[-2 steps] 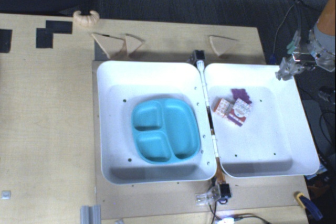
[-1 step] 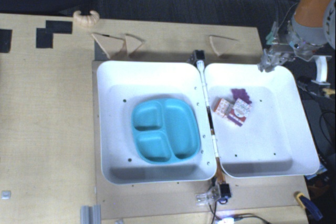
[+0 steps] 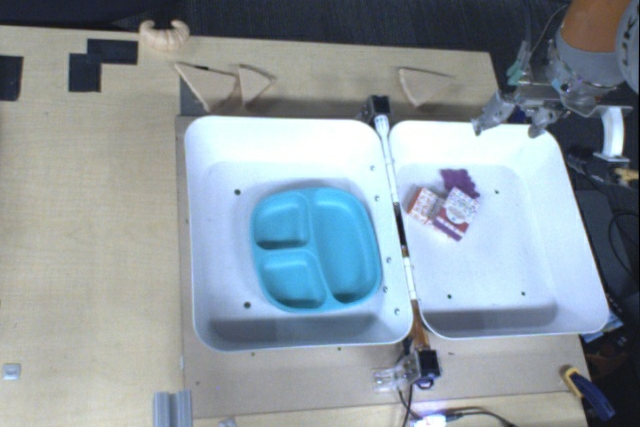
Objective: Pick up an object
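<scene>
Gripper (image 3: pixel 514 116): hung over right bin (image 3: pixel 560 245) far rim, jaws parted, holding nothing. Small packets (image 3: pixel 447 205): loose near bin centre, reachable. Blue tray (image 3: pixel 315 247): flat in left bin (image 3: pixel 215 215)

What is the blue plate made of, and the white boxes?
The blue plate looks like moulded plastic: one even colour, smooth, rounded compartments, a soft sheen. The white boxes also seem plastic or coated, smooth and matte with rounded corners; the picture cannot settle which.
</scene>
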Controlling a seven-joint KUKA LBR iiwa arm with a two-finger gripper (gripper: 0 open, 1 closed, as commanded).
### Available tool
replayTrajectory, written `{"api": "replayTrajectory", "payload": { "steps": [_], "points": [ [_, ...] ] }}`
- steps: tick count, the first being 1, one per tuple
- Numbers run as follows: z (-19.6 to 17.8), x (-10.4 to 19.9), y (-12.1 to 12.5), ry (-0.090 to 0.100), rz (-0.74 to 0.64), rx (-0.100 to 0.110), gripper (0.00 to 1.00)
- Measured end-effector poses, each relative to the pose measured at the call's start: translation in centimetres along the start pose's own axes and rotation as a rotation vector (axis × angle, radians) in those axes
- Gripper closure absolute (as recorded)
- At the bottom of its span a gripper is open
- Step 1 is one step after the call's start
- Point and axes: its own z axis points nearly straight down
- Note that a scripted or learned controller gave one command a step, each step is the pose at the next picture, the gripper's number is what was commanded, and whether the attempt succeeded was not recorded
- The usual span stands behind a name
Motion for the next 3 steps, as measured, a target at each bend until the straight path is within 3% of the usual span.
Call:
{"api": "replayTrajectory", "payload": {
  "steps": [1,2,3],
  "points": [
    [12.4,1.4,0.0,0.0,-0.001,-0.001,0.0],
    [11.2,1.5,0.2,0.0,-0.005,-0.004,1.0],
    [2.3,8.4,0.1,0.002,0.0,-0.003,1.0]
  ]
}}
